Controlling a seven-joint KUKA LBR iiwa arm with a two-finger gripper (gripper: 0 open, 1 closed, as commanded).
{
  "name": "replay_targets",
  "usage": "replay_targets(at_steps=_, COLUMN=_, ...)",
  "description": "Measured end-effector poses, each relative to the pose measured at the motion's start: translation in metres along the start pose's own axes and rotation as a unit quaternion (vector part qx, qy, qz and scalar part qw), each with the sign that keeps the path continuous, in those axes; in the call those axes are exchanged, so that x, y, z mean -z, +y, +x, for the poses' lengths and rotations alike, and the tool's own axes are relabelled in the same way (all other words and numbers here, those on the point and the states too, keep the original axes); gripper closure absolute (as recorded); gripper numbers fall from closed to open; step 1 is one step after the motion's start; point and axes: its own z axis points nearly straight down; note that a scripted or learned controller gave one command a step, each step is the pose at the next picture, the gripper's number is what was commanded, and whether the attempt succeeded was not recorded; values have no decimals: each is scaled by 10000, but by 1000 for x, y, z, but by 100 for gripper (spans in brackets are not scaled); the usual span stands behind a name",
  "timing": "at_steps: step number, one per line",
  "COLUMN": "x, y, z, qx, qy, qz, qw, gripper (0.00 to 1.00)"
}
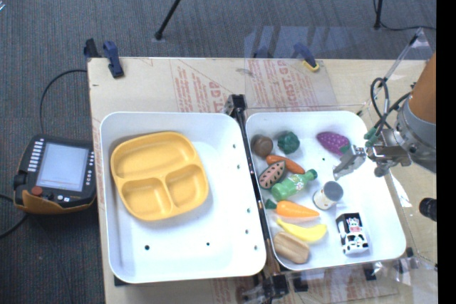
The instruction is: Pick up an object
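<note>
The gripper (350, 161) hovers over the right bin (388, 221), above the small tin can (329, 194); whether its fingers are parted or closed cannot be told. The can lies tilted between the green bottle (292, 186) and the milk carton (353, 234). It is probably light, rigid and slippery; grasp across its cylindrical sides.

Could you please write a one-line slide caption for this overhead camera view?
The arm's pincer hovers over the right bin of toy food, beside the left bin holding a yellow tray.
</note>
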Motion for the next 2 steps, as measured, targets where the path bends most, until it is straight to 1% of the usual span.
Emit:
replay_targets(at_steps=1, x=-161, y=-10, z=25, qx=979, qy=35, qz=77, qw=9952, gripper=0)
replay_targets(at_steps=2, x=-197, y=-28, z=39, qx=346, qy=17, qz=30, qw=9994, gripper=0)
